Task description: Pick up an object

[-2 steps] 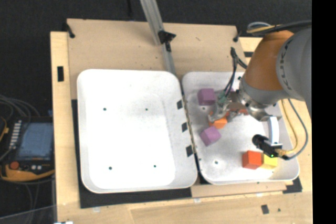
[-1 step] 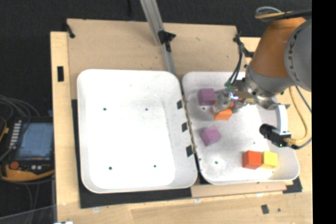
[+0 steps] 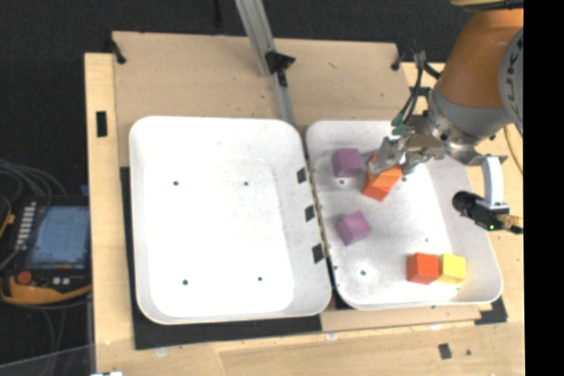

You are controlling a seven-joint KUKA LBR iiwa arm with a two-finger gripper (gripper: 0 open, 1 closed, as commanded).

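Orange block (image 3: 382,185), tilted, sits between the fingers (image 3: 388,156).

Tan bench (image 3: 203,75) bearing two shallow white bins side by side.

The bench top fills the middle of the frame, its bare tan surface showing above the bins and in a strip down the left. The left bin (image 3: 220,216) sits at centre-left; the right bin (image 3: 458,216) sits at centre-right, just beside it. A dark mat (image 3: 141,332) shows under the bins at the lower left. A metal rail (image 3: 251,4) slants from the top centre to the bench between the bins.
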